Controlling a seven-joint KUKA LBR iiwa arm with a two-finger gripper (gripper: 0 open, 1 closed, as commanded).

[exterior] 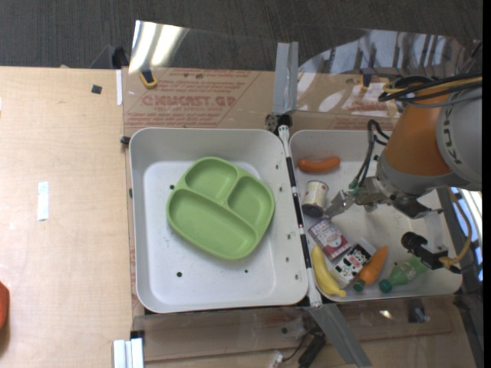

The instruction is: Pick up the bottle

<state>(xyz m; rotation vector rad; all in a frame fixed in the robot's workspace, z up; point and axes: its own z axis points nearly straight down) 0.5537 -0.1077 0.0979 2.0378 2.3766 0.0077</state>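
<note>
Bottle: small green plastic bottle (pixel 400 274) lies on its side near the front right corner of the right white bin (pixel 349 142), just right of the orange carrot (pixel 373 264).
Arm: I see the grey arm with orange band (pixel 418 140) reaching over the right bin's middle.
Gripper: two-finger gripper (pixel 341 203) sits low beside the small tin can (pixel 314 195), well apart from the bottle.
Fingers: metal tips look slightly spread; I see nothing between them.
Progress: I judge the pick not begun; bottle untouched on the bin floor.
Left to do: travel toward the front right corner, descend, close, lift.
Other bin: green divided plate (pixel 221 205) in the left white bin (pixel 146 228).
</note>
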